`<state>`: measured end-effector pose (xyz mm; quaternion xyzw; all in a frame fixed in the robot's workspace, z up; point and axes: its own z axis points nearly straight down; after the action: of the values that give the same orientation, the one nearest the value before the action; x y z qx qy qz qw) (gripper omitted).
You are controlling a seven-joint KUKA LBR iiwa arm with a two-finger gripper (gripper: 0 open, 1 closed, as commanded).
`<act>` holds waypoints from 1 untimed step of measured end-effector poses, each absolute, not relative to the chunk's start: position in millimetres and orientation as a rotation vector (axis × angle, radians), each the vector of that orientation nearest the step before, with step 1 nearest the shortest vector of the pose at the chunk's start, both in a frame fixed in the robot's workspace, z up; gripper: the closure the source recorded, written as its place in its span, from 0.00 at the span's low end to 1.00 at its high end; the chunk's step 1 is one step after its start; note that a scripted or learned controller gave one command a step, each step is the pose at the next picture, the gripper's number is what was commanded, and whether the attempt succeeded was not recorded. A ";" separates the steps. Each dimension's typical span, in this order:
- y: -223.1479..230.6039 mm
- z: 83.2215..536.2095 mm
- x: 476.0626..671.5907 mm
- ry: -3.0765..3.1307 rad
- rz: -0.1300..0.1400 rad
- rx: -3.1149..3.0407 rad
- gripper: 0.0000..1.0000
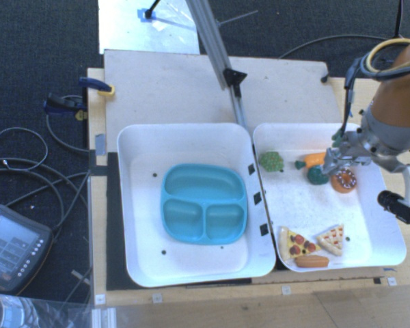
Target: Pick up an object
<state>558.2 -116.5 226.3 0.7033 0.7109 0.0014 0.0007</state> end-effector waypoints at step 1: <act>-56.2 222.5 575.8 2.234 0.006 2.208 1.00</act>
<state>575.8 -56.2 222.5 0.7029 0.7113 0.0019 0.0003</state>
